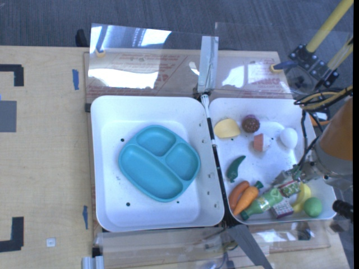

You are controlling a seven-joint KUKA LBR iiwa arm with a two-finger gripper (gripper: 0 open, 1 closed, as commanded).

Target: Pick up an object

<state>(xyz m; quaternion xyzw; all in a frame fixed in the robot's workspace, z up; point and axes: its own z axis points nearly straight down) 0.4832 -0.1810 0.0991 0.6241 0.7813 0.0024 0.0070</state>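
Camera view from above: two white bins sit side by side on the worktop point(45, 167). Left bin point(112, 206) holds a blue divided plate point(159, 162). Right bin point(314, 220) holds the loose items: yellow piece point(226, 129), dark red ball point(251, 123), pink wedge point(258, 143), white egg point(288, 137), green pepper point(235, 167), two carrots point(243, 196), green bottle point(266, 201), lemon point(303, 195), lime point(313, 207). Arm point(339, 136) enters at the right edge, over the right bin. Gripper point(293, 175) appears to sit low at the bin's lower right, just beside the bottle and lemon. View there is cluttered; whether it is open, closed or gripping anything cannot be told.
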